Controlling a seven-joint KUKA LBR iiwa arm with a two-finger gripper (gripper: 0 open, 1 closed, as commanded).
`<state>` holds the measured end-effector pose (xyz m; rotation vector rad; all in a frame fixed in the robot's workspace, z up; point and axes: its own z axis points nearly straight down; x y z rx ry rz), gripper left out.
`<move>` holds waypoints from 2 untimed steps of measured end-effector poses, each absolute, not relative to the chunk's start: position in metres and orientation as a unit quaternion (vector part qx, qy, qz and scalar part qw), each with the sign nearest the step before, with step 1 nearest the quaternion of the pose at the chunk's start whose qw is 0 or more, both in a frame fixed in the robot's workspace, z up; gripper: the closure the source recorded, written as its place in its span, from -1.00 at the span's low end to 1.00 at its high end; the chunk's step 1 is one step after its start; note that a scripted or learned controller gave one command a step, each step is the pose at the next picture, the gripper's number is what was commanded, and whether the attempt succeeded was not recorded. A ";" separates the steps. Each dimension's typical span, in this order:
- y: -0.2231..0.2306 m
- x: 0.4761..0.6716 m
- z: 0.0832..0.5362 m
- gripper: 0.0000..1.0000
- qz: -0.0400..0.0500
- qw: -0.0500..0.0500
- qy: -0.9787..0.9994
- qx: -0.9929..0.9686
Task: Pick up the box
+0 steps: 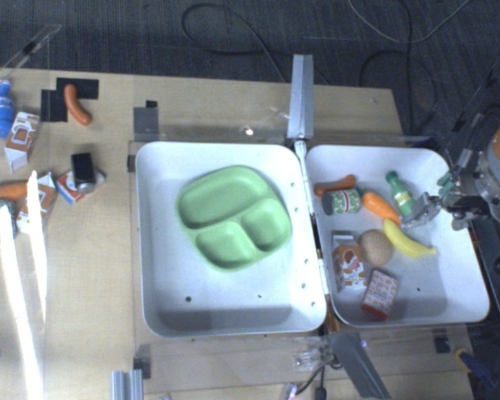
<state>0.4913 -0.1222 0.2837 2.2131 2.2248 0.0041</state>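
Camera view: your gripper (433, 208) hovers by the right bin's (467, 307) right edge, above the green bottle (399, 192) and banana (408, 240).

The red box (379, 293) lies near the bin's front edge, toward the front-left of the gripper, long axis running front to back with a slight tilt; the arm must travel forward and left.

The left bin (150, 223) holds a green divided tray (233, 217); the right bin (450, 302) holds the box (380, 293) near its front edge, a carton (348, 263) just beside it, a potato (376, 247), a banana (407, 240), a carrot (380, 206), a can (342, 201) and a green bottle (399, 192); the gripper (427, 207) hangs over the bin's right side, near the bottle and banana, well apart from the box.
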 end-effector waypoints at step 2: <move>-0.131 0.488 0.146 -1.00 0.002 0.001 0.663 0.748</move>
